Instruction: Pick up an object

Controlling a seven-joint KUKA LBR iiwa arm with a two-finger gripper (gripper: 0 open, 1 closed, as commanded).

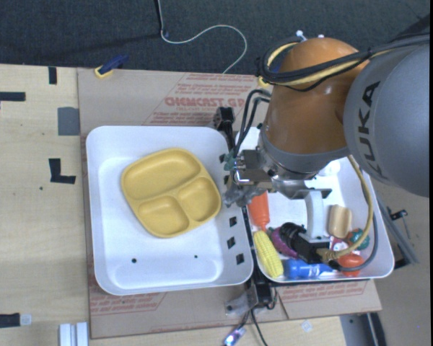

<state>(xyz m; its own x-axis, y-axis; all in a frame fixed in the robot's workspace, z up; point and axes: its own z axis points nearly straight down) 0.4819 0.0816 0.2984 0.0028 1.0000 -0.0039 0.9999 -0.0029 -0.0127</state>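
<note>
I saw the gripper [239,181] just right of the yellow tray [171,191]; I couldn't tell its grip.

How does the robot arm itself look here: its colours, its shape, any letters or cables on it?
The arm is thick and rounded, grey, with dark letters "KUKA" on its side. Above the wrist sits a glossy orange band. Black and yellow cables run over the band, and more hang beside the wrist.

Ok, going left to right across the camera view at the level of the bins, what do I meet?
Left white bin → yellow divided plate → orange carrot-like toy → corn cob toy → dark purple toy → tan piece by the right bin's far wall.
</note>
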